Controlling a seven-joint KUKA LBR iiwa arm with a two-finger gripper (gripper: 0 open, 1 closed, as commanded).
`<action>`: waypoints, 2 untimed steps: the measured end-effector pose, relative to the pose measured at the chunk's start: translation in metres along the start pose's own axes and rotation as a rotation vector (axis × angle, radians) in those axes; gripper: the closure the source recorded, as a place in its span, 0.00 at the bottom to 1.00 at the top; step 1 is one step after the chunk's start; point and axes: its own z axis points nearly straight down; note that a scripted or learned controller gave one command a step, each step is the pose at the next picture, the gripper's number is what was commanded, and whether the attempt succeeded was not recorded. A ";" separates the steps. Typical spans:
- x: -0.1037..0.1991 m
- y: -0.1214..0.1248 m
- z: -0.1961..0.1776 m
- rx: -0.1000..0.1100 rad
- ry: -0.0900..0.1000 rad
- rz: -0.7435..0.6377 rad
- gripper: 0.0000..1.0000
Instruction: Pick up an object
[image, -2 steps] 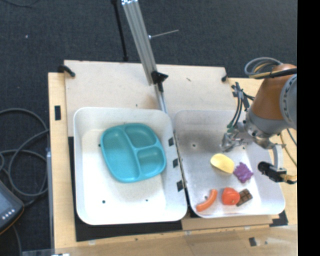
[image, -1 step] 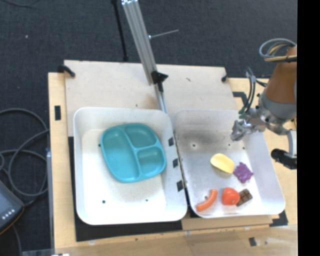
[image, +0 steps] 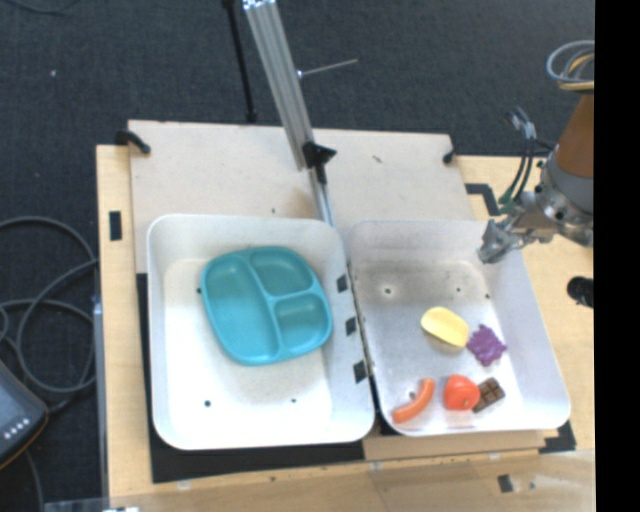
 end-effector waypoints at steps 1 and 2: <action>-0.001 0.001 0.001 0.007 0.001 -0.001 1.00; 0.053 -0.012 -0.008 0.007 0.004 -0.004 1.00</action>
